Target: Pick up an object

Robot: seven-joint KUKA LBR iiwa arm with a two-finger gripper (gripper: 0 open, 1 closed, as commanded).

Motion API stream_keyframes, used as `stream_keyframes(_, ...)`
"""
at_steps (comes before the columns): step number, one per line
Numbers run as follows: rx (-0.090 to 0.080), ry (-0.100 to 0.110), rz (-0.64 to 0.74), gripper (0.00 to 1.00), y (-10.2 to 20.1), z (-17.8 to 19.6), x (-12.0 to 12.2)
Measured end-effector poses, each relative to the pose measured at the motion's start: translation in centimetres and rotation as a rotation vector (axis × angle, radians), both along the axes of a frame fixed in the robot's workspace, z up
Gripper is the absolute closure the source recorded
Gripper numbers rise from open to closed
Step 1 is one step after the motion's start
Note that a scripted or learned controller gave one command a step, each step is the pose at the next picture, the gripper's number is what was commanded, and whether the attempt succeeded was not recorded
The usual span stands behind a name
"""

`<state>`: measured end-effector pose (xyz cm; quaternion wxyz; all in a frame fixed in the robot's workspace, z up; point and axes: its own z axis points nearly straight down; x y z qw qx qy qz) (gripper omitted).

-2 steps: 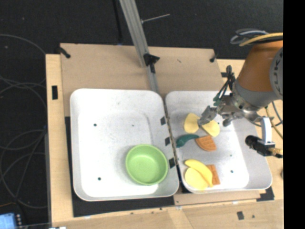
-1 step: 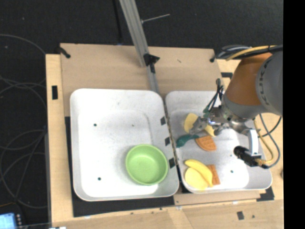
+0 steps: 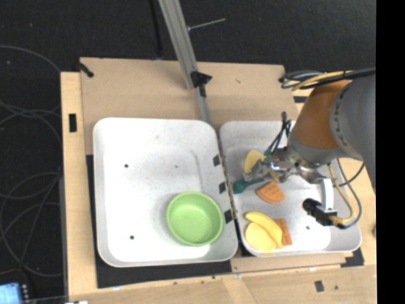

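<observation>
The pincer [image 3: 271,168] hung low in the right shallow white plastic bin [image 3: 319,240]; whether it gripped anything could not be told. Just below it lay an orange wedge-shaped piece [image 3: 272,193], beside a teal-handled utensil [image 3: 247,184].

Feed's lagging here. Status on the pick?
Gripper low in right bin, over teal tool. Grip unconfirmed. Orange wedge, yellow piece crowd it. Green bowl in left bin.
</observation>
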<state>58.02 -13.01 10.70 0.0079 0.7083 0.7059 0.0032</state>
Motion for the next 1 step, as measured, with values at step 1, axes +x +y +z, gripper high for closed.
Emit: stream_keyframes(1,0.002,-0.004,-0.004,1.00,-0.05,1.17,0.09)
